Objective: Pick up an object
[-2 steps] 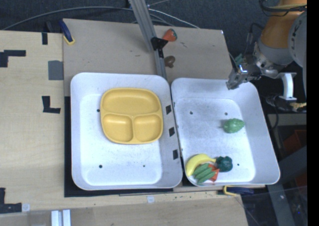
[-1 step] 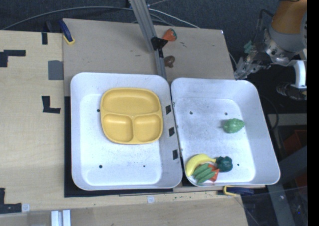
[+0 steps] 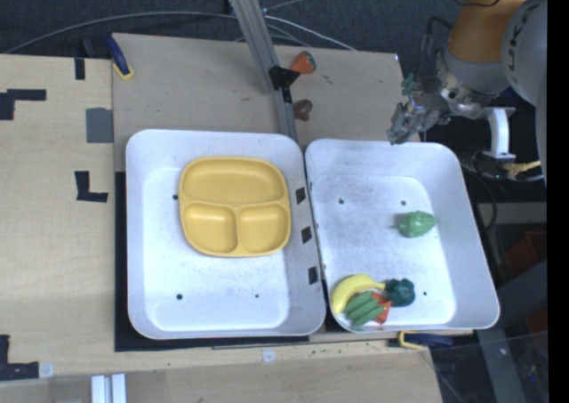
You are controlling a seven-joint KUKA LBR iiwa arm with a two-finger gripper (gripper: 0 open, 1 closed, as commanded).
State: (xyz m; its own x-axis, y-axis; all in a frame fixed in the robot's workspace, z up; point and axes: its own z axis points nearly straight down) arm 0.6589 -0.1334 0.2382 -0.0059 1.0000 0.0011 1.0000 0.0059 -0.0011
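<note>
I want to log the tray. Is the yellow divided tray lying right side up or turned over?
Right side up: the yellow divided tray shows its three hollow compartments facing upward in the left bin.

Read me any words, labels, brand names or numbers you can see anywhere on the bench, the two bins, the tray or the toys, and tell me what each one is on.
None can be read.
The yellow tray in the left bin is plain.
The green toy and the toy pile in the right bin bear no print.
The black marks on the bench are tape pieces, not letters.
</note>
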